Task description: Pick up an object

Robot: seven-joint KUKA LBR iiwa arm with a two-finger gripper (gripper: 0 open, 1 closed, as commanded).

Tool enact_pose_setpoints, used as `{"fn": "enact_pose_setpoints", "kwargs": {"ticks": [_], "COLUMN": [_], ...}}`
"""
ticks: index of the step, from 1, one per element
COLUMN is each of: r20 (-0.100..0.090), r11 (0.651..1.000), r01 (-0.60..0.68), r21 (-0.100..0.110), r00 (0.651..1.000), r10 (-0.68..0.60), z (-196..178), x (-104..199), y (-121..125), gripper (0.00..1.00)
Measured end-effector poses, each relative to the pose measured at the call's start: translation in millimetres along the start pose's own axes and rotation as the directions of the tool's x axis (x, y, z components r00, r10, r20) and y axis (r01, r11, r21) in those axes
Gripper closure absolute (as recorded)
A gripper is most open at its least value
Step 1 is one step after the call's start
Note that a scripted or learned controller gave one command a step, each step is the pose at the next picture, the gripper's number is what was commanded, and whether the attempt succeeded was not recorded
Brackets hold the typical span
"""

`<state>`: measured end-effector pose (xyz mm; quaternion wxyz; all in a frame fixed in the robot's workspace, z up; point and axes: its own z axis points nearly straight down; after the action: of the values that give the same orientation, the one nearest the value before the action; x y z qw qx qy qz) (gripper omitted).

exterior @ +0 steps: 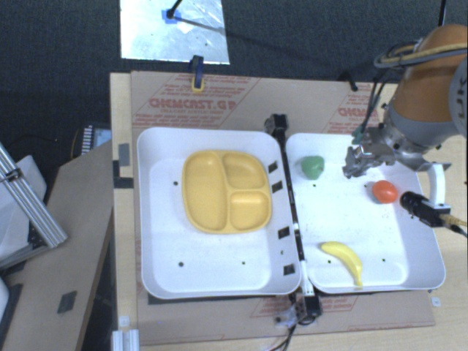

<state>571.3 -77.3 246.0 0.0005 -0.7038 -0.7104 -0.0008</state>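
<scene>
The right bin (420, 269) holds three objects: a green item (312, 167) near its far left corner, an orange ball (385, 191) right of centre, and a yellow banana (345, 259) near the front. My gripper (356, 164) hangs over the back of this bin, between the green item and the orange ball, just up and left of the ball. Nothing shows between its fingers. The arm comes in from the upper right.
The left bin (157, 262) holds a yellow divided plate (225, 191). A black divider strip (285, 196) runs between the bins. A black fixture (420, 205) sticks out over the right bin's right rim. A metal sheet (174, 20) lies beyond the bench.
</scene>
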Motion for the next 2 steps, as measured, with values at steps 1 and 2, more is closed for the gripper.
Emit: {"fn": "enact_pose_setpoints", "kwargs": {"ticks": [1,2], "r20": [0.000,0.000], "r11": [1.000,1.000], "r01": [0.000,0.000], "r21": [-0.001,0.000], "r00": [1.000,1.000], "r10": [0.000,0.000], "z": [-1.4,10.1], "x": [52.6,98.2], "y": [-2.4,-12.2], "gripper": [1.00,1.00]}}
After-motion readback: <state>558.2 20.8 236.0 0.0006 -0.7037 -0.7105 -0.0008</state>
